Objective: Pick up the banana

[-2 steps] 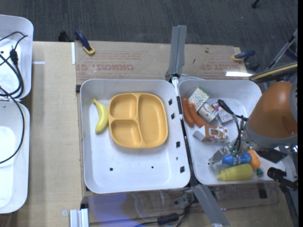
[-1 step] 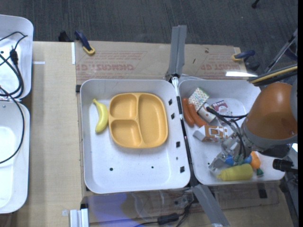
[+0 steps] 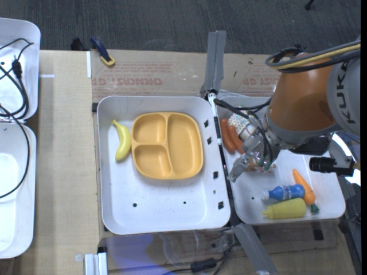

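Note:
The yellow banana (image 3: 121, 141) lies in the left bin (image 3: 160, 211), against the left side of a yellow three-compartment plate (image 3: 168, 144). My gripper (image 3: 241, 166) hangs over the left part of the right bin (image 3: 252, 208), far to the right of the banana, under the orange band of the arm (image 3: 301, 105). Its fingers point down and to the left, and I see nothing between them.
The right bin holds orange hot-dog shapes (image 3: 229, 135), a speckled item (image 3: 239, 122), a blue bottle (image 3: 284, 192), a carrot (image 3: 304, 186) and a yellow bottle (image 3: 285, 209). A grey divider (image 3: 215, 62) stands between the bins. White trays with black cables sit at far left.

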`<state>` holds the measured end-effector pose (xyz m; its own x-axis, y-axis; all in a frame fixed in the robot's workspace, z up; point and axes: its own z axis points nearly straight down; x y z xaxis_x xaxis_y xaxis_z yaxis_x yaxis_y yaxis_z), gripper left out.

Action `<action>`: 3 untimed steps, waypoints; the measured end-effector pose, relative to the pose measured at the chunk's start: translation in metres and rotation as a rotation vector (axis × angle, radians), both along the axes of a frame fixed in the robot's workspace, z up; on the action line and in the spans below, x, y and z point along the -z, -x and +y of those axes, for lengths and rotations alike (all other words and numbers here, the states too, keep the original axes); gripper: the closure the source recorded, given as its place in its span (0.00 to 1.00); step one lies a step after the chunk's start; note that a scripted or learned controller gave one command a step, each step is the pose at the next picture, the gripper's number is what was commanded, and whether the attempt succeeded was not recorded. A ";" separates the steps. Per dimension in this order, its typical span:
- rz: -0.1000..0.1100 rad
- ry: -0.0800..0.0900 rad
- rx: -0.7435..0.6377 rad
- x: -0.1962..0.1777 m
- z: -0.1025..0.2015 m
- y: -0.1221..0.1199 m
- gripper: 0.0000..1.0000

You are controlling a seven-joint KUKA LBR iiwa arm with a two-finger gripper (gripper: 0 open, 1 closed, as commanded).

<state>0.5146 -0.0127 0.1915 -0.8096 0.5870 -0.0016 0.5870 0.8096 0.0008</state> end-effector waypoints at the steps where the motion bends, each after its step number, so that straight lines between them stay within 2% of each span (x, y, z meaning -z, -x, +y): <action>1: -0.002 0.001 -0.026 -0.041 -0.051 -0.091 0.00; 2: 0.004 0.000 0.017 0.001 -0.071 0.009 0.00; 3: 0.003 -0.001 -0.264 0.081 -0.096 0.037 0.00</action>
